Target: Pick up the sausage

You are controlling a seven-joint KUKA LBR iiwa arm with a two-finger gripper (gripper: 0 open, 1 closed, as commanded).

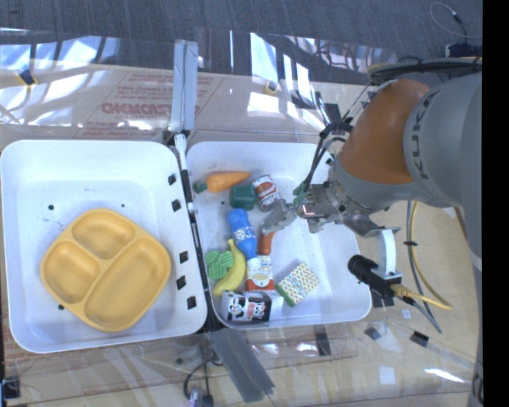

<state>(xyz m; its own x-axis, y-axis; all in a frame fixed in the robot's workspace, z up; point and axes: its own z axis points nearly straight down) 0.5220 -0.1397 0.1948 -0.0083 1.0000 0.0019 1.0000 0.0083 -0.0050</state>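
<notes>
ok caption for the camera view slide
KUKA arm's gripper hovers by the sausage in the right bin; yellow tray in the left.

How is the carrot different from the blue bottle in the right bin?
The carrot is orange and lies crosswise near the bin's far wall; the blue bottle lies lengthwise near the middle. The carrot lies apart; the bottle sits packed among other items. Both lie flat in the right bin.

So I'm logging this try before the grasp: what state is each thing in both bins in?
claw: low in the right bin, above the sausage
sausage: lying loose, partly hidden
carrot: lying flat
can: tipped on its side
blue bottle: lying down
banana: lying among the toys
milk carton: on its side
yellow tray: flat in the left bin
</notes>
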